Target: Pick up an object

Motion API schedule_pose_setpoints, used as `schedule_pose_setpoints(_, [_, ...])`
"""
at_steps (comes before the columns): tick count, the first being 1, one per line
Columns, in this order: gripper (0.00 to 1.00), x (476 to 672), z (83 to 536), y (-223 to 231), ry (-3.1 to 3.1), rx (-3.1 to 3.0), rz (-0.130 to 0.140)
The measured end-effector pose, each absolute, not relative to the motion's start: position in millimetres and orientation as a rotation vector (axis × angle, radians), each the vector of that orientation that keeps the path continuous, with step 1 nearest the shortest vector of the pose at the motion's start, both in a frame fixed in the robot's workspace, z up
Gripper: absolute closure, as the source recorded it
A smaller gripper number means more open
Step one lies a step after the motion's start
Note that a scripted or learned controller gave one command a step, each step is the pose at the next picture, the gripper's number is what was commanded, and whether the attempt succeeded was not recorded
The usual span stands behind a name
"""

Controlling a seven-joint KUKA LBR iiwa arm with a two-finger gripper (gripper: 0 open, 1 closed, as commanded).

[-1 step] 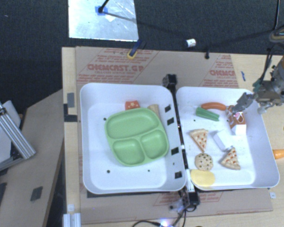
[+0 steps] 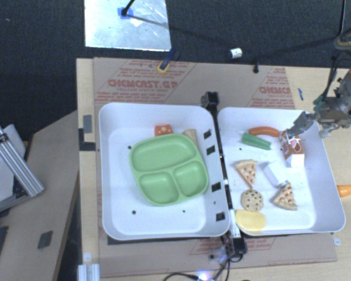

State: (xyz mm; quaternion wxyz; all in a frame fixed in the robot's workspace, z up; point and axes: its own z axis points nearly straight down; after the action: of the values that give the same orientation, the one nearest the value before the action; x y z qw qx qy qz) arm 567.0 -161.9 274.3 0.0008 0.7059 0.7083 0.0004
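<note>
Carton [image 2: 292, 148], small, brown and white, sat near the far right of the right bin [image 2: 329, 215], closest of the toys to the end effector [image 2: 305, 123]. We judged it light, rigid and smooth-sided, probably moulded plastic, not fragile; the best hold looked to be across its two flat opposite faces, mid-height, since a tilted pinch could squirt it out. The end effector hovered just above and beyond it, fingers parted around empty space, nothing between them. Nearby lay a white block [image 2: 271, 173], two pizza slices [image 2: 246, 171], a cookie [image 2: 252, 200], a yellow disc [image 2: 250, 220], a green stick [image 2: 256, 140] and a sausage [image 2: 263, 131]. The left bin [image 2: 114, 215] held a green divided plate [image 2: 168, 168]. Both bins rested on the surface [image 2: 90, 86].
</note>
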Motion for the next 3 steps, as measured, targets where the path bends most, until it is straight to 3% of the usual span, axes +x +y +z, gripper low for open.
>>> schedule_pose_setpoints(2, [0.0,557.3,171.4,-165.8,2.224,2.221,-0.001])
schedule_pose_setpoints(3, [0.0,563.7,127.3,-165.1,2.224,2.221,-0.001])
